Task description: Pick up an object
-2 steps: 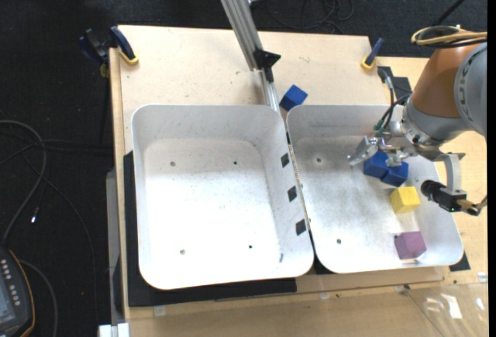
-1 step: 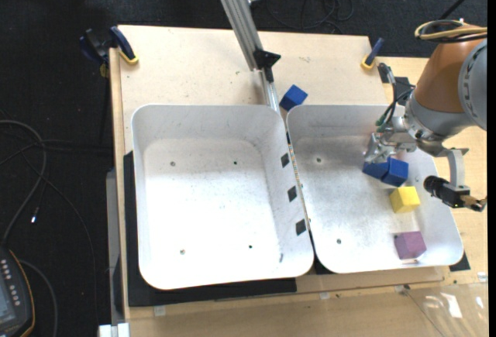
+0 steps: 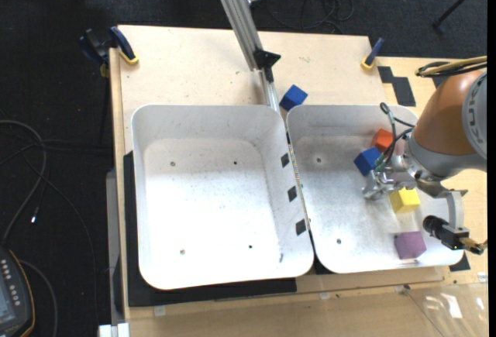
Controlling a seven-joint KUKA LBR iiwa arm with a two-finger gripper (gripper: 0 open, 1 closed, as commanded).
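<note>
The gripper point(image 3: 377, 187) sits low in the right bin point(image 3: 329, 250), among a cluster of small blocks: a blue block point(image 3: 365, 162) just up-left of it, an orange block point(image 3: 384, 139) beyond that, a yellow block point(image 3: 404, 198) just to its right, and a purple block point(image 3: 410, 245) nearer the front wall, apart from the others. How wide the gripper stands I cannot tell, and nothing can be seen in its hold. The left bin point(image 3: 155, 126) lies beside it, and another blue block point(image 3: 293, 98) rests on the bench point(image 3: 194, 64) outside both bins. The blocks look like small cubes, probably light and stiff (foam or wood, hard to say which), with flat faces that should grip well if taken squarely across two opposite sides. The yellow and blue ones are closest to hand, but crowding could make one slide or tip away; the purple one, standing alone, looks the cleaner target.
</note>
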